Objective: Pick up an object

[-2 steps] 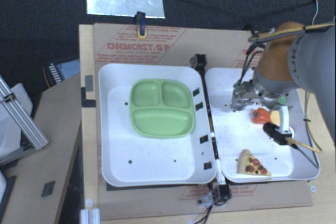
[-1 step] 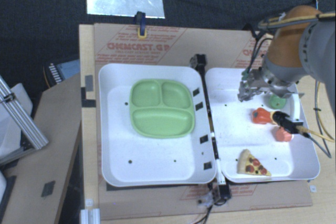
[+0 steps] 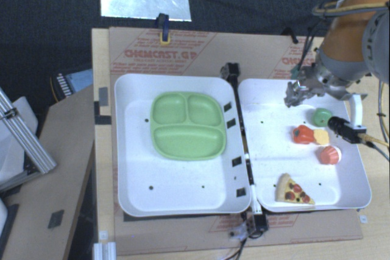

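Green divided plate (image 3: 186, 126) sits mid left bin (image 3: 131, 192). Right bin (image 3: 268, 149) holds pizza slice (image 3: 293, 190) near front edge, 3 small items by right edge. Gripper (image 3: 295, 94) over back edge, grip state possibly empty, cannot tell.

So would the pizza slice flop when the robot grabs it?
Probably not. The pizza slice looks like a moulded toy with a thick crust, so likely stiff and light. It lies flat in the right bin, so it shouldn't roll, though its low profile may be hard to pinch.

Arm (image 3: 350, 39) enters from the right, orange band uppermost, wrist angled down and leftward. Gripper (image 3: 295, 96) points downward, nothing visibly held.
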